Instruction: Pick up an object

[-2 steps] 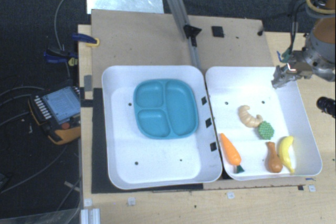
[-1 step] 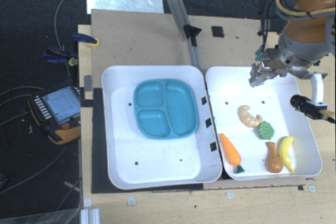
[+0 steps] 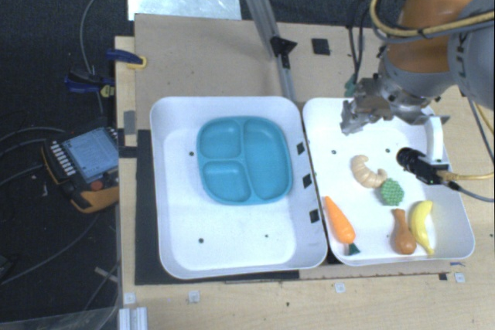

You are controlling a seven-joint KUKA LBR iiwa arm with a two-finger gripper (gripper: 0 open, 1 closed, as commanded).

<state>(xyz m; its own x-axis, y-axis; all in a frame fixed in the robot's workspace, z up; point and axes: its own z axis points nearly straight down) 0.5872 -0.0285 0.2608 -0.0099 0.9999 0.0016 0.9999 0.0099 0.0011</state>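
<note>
The right bin [image 3: 332, 137] holds a pale croissant-like piece [image 3: 366, 171], a green broccoli piece [image 3: 391, 191], an orange carrot [image 3: 339, 222], a brown drumstick [image 3: 401, 233] and a yellow banana [image 3: 422, 225]. My gripper [image 3: 353, 120] hangs over the back left of that bin, above and left of the croissant piece. Nothing shows between its fingers from here.
The left bin [image 3: 174, 189] carries a blue divided plate [image 3: 244, 159]. A grey pole [image 3: 259, 4] slants across the bench behind the bins. Clamps and a handheld device [image 3: 83, 162] lie off the bench to the left.
</note>
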